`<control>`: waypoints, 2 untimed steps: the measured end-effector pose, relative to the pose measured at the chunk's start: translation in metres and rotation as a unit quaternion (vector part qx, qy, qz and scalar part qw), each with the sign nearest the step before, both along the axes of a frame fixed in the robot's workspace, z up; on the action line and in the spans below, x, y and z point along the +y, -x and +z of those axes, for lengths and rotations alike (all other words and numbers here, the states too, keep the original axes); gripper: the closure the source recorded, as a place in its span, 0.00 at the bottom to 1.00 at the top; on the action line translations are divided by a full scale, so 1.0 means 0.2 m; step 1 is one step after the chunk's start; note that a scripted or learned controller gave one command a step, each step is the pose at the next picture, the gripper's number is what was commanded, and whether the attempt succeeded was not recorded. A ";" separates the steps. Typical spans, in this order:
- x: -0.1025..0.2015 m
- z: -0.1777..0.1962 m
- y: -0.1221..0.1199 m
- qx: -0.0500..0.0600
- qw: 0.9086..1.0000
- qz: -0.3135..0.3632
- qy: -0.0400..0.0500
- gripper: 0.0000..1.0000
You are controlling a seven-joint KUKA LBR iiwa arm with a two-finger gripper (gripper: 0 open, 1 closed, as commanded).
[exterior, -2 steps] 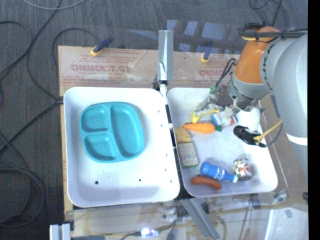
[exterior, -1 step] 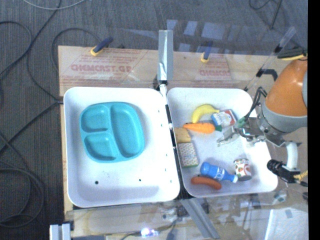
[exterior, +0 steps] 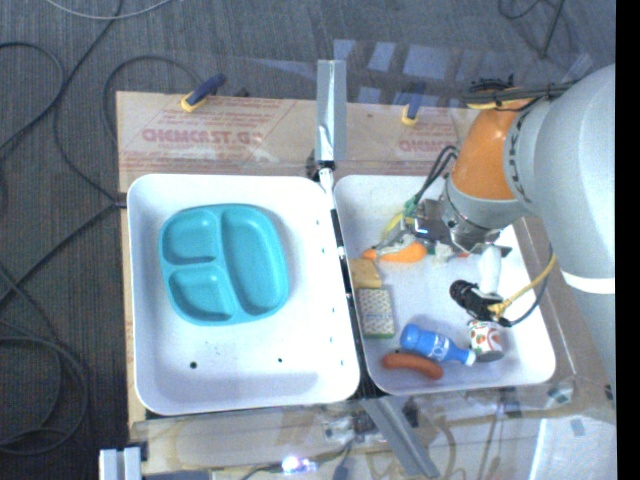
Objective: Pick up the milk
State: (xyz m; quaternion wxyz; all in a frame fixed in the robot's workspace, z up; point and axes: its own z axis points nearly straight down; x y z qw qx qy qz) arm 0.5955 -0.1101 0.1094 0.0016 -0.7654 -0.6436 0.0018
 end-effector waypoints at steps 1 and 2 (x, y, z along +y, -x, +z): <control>-0.28 0.15 -0.18 -0.001 0.985 -0.172 0.003 0.00; -0.50 0.20 -0.21 -0.001 0.990 -0.143 0.003 0.00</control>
